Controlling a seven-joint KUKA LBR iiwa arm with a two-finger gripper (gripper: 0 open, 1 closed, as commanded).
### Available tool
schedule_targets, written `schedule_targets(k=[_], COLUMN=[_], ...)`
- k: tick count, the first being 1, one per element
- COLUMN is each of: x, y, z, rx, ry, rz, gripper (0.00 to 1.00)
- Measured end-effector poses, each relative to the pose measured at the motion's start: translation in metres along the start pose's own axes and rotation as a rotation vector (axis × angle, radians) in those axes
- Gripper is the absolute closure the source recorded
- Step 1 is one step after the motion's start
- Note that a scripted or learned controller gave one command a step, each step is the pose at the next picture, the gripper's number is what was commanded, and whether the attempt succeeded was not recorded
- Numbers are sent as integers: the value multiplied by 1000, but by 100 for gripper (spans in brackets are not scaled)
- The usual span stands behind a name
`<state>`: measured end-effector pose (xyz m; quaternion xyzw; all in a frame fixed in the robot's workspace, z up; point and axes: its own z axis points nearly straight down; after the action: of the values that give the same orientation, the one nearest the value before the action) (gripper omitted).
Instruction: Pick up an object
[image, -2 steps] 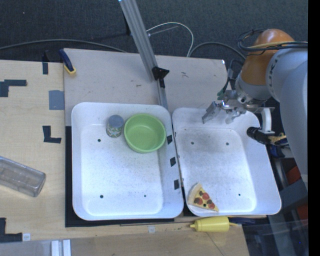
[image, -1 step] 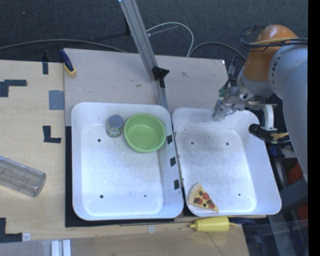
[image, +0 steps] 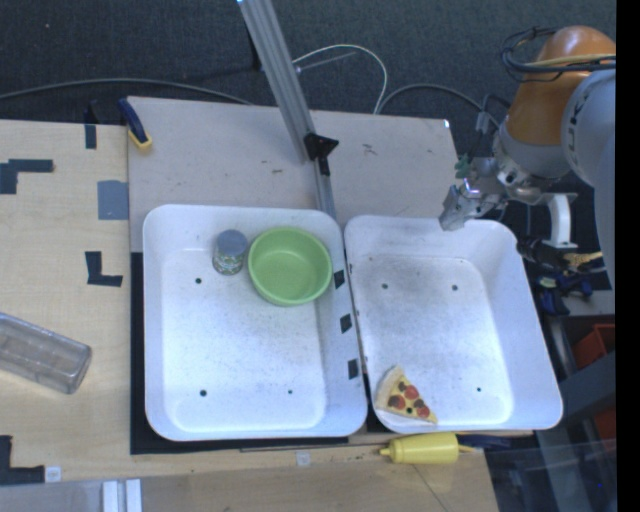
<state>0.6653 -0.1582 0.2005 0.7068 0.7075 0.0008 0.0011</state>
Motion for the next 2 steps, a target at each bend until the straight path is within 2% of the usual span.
schedule_targets(k=[1,2], x=[-6,-6], y=[2,2], z=[-62,-66], rx=[-4,3], ry=[-2,0], rz=[-1,-1], gripper=[100,100])
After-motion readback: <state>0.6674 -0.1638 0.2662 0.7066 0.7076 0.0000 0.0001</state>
